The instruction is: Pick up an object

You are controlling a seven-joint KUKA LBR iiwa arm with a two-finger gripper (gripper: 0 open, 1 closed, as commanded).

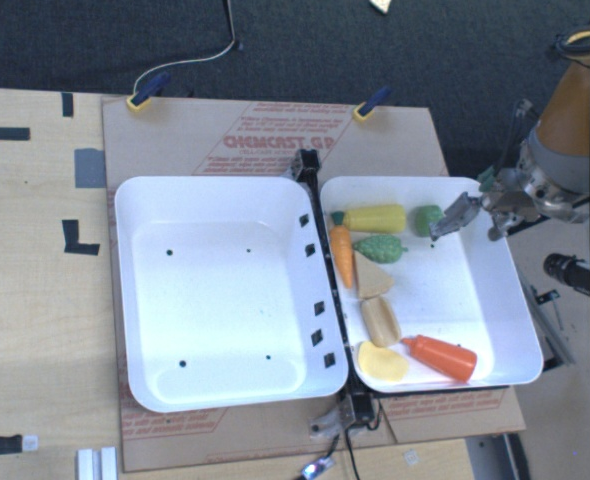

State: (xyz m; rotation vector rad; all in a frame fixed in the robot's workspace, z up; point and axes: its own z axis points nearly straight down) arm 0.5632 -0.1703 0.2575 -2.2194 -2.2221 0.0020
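The right bin (495, 298) holds several toy foods. A yellow corn cob (375, 217) and a small green ball (427, 216) lie at its far side. Below them are a green leafy piece (380, 248), an orange carrot (343, 256), a beige wedge (375, 282) and a tan bread roll (380, 319). At the near edge lie a yellow disc (382, 363) and an orange-red piece (443, 356). My gripper (467, 230) hangs open over the bin's far right corner, just right of the green ball, with nothing between its fingers.
The left bin (215, 288) stands beside the right one, joined by a black clip strip (320, 298). Both rest on a cardboard sheet (265, 143) held by blue and yellow clamps. A cable (225, 28) runs across the dark floor behind.
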